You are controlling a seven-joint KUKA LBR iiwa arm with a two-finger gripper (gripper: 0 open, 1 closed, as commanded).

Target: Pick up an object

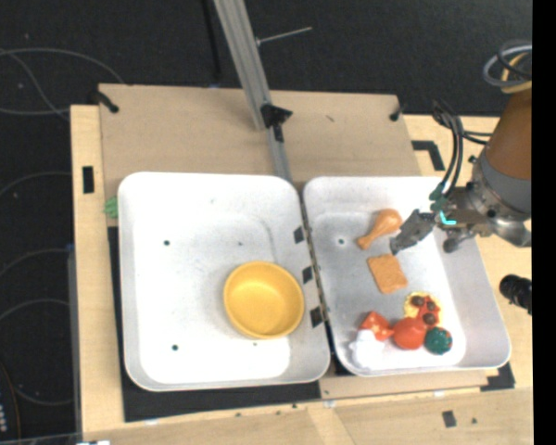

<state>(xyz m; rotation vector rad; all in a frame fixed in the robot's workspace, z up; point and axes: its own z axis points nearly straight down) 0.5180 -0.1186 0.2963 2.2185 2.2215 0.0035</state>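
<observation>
My gripper [433, 236] hangs over the upper right part of the right bin [338, 202], open, with nothing between its dark fingers [409, 234]. Just left of it lies a tan toy drumstick [380, 227], close to the left finger but not held. Below that lies an orange square cracker [386, 273]. At the bin's front sit a yellow piece with dark spots [422, 304], a red tomato [408, 334], a green ball [437, 341], a small red-orange piece [375, 324] and a white lump [362, 349].
The left bin [167, 221] holds a yellow bowl [263, 298] near its front right. A grey metal post [250, 63] slants up from between the bins at the back. Black clips [308, 276] line the seam between the bins.
</observation>
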